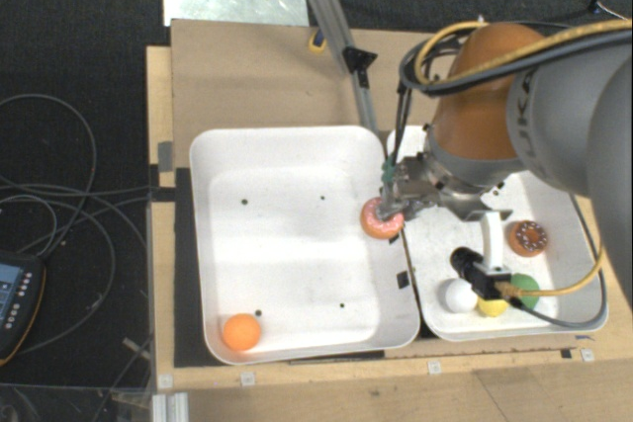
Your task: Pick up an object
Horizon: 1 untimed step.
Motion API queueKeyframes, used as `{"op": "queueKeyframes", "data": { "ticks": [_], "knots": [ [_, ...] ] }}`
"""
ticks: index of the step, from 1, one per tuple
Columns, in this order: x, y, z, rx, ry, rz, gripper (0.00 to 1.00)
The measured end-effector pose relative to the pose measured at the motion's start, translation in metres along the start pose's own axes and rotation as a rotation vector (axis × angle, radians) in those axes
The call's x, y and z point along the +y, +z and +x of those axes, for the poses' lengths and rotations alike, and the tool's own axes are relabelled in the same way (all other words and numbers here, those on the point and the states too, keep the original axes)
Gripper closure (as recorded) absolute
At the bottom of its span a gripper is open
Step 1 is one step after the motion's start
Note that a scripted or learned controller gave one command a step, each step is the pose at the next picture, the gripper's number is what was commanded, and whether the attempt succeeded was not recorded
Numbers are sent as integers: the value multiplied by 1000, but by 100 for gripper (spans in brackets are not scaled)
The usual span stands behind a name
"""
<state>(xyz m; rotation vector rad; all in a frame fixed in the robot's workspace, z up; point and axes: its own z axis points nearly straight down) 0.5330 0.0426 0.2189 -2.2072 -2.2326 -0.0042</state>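
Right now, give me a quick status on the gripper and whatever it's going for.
Gripper down at the left bin's right rim, on the pink donut; grip unclear. Orange ball loose in the left bin. Chocolate donut, other small items in the right bin.

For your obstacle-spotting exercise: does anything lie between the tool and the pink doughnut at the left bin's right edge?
Nothing visible does. The tool sits directly over the pink doughnut, which lies against the right wall of the left bin. The orange ball lies far off, in that bin's near-left corner.
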Motion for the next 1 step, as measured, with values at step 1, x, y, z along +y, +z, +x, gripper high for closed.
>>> {"op": "queueKeyframes", "data": {
  "ticks": [1],
  "knots": [
    [4,3,48,-1,1,0,100]
  ]
}}
